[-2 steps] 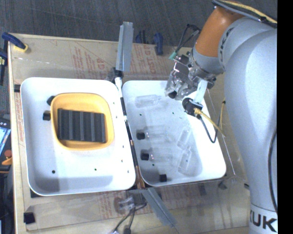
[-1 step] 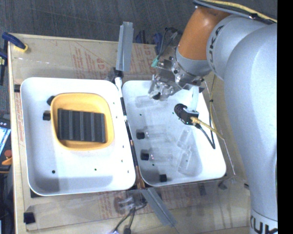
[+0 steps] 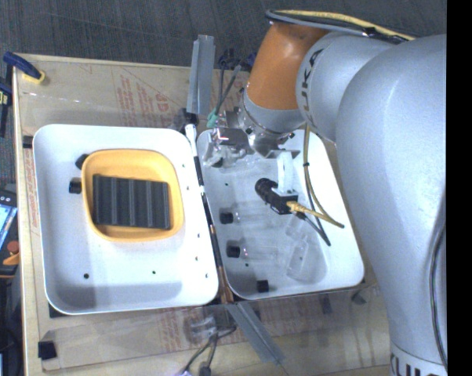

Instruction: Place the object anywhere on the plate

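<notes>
Lying left of hand (image 3: 225, 142): yellow plate (image 3: 131, 161)

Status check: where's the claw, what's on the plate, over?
Arm's claw over right bin's upper-left corner. In left bin, yellow plate with dark ridged slab on it. Between claw and plate: bin rims.

A robotics lab: an industrial arm (image 3: 377, 124) over a plywood bench (image 3: 110, 92) with white bins (image 3: 52, 218), a clamp (image 3: 23, 66) and cables (image 3: 230, 63).
</notes>
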`<state>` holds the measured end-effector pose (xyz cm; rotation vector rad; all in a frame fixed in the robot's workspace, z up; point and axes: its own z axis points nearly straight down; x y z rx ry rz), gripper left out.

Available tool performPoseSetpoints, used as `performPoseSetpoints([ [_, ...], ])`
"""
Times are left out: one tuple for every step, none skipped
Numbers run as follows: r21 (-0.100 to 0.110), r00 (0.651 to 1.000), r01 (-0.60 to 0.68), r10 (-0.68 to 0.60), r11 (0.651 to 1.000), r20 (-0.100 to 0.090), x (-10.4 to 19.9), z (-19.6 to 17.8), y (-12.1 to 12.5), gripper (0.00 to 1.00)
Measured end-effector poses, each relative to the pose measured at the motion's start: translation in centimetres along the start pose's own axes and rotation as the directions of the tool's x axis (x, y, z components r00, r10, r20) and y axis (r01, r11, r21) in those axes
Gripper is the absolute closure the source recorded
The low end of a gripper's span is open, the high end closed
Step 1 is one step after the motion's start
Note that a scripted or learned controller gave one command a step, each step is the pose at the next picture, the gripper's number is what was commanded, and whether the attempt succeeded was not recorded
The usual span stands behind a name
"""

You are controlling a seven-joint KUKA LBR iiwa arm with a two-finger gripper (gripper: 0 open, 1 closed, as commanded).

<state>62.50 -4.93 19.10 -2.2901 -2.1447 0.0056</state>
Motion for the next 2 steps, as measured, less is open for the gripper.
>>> performPoseSetpoints([
  [0.002,0.975,0.223,-0.223,0.975,0.0,5.34,0.06,-2.0,1.0],
  [0.001,0.975,0.222,-0.222,0.975,0.001,5.27,0.05,-1.99,0.0],
])
